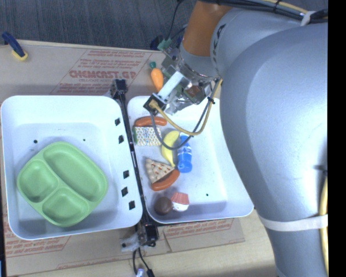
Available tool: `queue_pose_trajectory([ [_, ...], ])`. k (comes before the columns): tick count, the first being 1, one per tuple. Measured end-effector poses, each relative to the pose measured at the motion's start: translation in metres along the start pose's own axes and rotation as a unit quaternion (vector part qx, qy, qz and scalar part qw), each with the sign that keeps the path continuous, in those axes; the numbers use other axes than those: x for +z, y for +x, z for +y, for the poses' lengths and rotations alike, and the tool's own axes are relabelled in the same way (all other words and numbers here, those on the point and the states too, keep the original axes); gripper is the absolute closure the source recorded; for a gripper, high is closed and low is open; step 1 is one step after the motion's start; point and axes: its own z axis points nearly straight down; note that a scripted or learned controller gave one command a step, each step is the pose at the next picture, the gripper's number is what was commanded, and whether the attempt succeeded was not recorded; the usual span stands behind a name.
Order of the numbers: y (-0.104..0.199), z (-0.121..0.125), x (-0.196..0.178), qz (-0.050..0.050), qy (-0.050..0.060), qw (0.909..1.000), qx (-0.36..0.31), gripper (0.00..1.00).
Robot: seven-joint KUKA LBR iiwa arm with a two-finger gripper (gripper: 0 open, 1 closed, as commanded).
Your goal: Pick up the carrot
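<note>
Glossy white plastic in both bins; smooth matt green plastic for the divided tray. Printed brown cardboard over the desk. Satin grey shell on the arm. Carrot perhaps plastic.

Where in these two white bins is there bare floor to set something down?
Bare patches: the left bin behind the green tray, and the right bin right of the blue bottle. Its left side is crowded with toy food.

Orange carrot with a green top, light green divided plate, 2 white bins, blue bottle, yellow banana.
</note>
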Motion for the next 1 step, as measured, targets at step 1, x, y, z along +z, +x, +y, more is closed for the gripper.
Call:
queue_pose_trajectory([
  [1,0.0304,-0.0616,-0.0056,0.0,0.0,0.9999,0.011,1.0],
])
